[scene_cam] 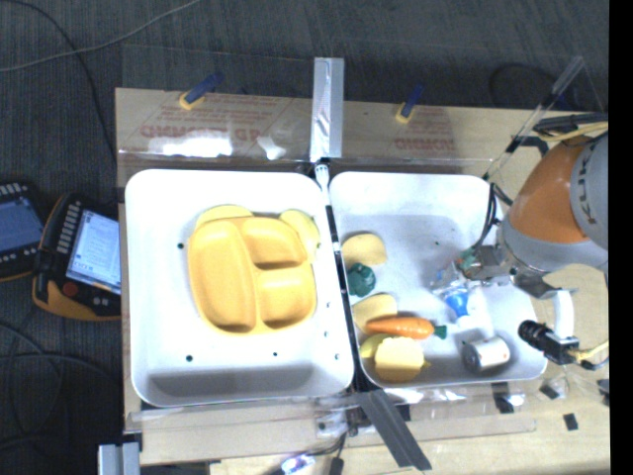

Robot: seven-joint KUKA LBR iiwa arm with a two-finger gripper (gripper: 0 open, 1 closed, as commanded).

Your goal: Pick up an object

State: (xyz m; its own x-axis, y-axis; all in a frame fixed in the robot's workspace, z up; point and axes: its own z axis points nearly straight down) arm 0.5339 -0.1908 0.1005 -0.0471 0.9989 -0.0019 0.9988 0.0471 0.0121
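Observation:
The right bin [415, 211] holds several small things. Along its left side lie a pale yellow piece [364, 246], a dark green piece [360, 280], an orange carrot [401, 327] and a yellow block [399, 357]. A blue and white item [461, 301] lies right of centre, and a grey cylinder [486, 352] sits near the front right corner. My gripper [473, 265] reaches in from the right and hangs low just above the blue and white item. I see nothing held in it.
In the left bin [148, 364] lies a large yellow compartment tray [252, 270]. A ridge [336, 265] divides the two bins. A handheld device [74, 257] rests on the floor left of the bench.

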